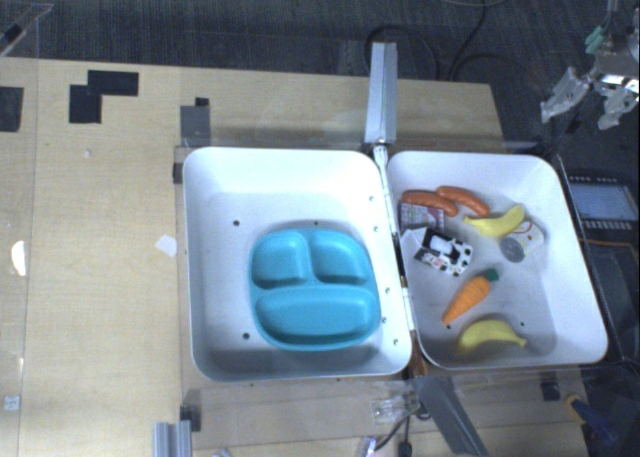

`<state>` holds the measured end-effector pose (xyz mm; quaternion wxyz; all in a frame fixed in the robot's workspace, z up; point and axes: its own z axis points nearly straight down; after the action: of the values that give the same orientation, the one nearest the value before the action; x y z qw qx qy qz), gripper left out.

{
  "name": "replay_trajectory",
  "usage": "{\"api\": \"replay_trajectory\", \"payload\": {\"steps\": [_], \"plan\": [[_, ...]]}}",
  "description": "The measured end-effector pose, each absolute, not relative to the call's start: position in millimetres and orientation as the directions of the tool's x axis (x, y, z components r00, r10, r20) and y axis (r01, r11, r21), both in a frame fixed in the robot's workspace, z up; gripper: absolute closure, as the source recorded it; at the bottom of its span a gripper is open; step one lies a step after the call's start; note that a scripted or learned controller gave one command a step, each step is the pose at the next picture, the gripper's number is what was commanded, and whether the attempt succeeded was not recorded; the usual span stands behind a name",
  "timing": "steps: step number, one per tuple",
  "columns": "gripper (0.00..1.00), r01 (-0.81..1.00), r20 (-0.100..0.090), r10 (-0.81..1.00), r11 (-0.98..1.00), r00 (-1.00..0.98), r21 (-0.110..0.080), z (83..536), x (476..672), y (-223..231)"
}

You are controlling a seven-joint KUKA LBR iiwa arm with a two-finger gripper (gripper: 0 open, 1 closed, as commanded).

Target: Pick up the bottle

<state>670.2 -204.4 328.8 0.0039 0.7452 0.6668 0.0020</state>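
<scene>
So the count: two white bins (pixel 215 245), one blue divided tray (pixel 313 287), two bananas (pixel 497 222), two sausages (pixel 463 198), one carrot (pixel 467 297), and one black-and-white thing (pixel 443 250), maybe the bottle.

Left bin (pixel 205 245): blue divided tray (pixel 314 288). Right bin (pixel 570 275): two bananas (pixel 497 222) (pixel 489 334), carrot (pixel 467 297), two sausages (pixel 463 198) (pixel 428 202).

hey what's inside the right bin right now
The right bin holds two hot dogs, two bananas, a carrot, a small black-and-white item and a round grey piece. Whatever lies beneath them is covered.
</scene>
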Motion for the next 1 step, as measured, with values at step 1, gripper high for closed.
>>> {"api": "replay_trajectory", "payload": {"steps": [1], "plan": [[0.0, 1.0, -0.001, 1.0, 0.0, 0.0, 0.004, 180.3, 623.8, -201.0]]}}
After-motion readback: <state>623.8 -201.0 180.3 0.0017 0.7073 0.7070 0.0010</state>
